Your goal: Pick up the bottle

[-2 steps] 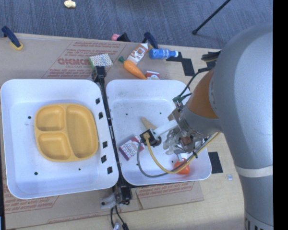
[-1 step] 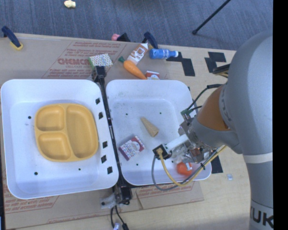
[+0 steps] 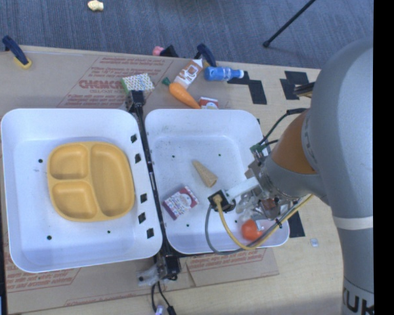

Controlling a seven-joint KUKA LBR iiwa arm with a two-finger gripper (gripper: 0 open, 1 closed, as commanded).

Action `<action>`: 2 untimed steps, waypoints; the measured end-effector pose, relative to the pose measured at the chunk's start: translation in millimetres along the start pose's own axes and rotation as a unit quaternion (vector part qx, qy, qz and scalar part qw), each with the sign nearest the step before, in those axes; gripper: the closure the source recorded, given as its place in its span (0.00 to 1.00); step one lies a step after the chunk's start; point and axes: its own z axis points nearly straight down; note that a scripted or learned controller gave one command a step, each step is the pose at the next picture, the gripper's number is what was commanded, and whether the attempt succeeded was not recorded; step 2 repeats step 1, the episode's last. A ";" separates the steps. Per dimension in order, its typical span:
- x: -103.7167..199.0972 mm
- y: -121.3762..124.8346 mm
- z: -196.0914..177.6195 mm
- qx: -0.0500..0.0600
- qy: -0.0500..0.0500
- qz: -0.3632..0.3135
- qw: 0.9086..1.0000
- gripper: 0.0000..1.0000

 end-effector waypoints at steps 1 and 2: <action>-7.0 33.2 -161.2 -0.001 0.001 -0.164 0.986 1.00; -7.0 33.2 -161.2 -0.001 0.001 -0.164 0.986 1.00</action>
